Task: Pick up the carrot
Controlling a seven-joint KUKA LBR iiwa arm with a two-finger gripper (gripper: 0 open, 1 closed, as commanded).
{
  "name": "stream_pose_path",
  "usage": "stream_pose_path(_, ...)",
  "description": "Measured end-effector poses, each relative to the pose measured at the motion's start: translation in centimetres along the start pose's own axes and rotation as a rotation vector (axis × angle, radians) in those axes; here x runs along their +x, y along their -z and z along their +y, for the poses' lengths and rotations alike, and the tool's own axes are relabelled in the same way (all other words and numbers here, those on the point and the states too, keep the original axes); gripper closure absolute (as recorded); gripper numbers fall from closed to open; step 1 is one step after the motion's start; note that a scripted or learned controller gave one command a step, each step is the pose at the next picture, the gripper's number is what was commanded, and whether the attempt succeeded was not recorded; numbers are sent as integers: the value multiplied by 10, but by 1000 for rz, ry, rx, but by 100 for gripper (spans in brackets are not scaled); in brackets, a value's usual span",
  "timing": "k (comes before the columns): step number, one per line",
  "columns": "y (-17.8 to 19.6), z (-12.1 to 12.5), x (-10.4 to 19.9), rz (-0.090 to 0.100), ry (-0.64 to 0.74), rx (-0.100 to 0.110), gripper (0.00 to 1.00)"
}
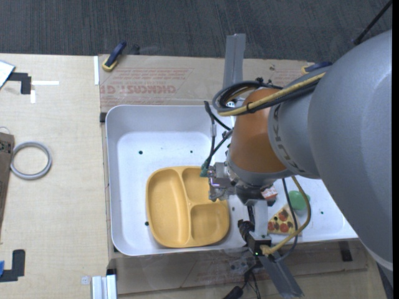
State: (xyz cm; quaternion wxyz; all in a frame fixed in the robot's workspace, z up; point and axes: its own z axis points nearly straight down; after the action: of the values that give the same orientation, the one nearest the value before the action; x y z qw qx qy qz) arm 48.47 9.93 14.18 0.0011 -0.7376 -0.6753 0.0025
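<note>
**Arm low over the bins, carrot not located**

Pale wooden tabletop (56, 229) carries two shallow white plastic bins; the left bin (124, 142) holds a yellow three-compartment plastic tray (168, 207). At three o'clock from the tray, the grey arm with its orange band (252, 139) covers the seam between the bins. A small green item (298, 199) and a pizza-slice toy (280, 220) lie in the right bin. No carrot can be identified, so the pickup looks undone. Whether the tool (215, 185) is apart or together, I cannot tell.
</note>
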Motion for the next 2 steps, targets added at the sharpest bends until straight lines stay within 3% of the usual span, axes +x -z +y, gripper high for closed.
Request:
stream_pose_path(1, 0, 0, 0, 0, 0, 0, 0)
stream_pose_path(2, 8, 1, -1, -1, -4, 3, 100)
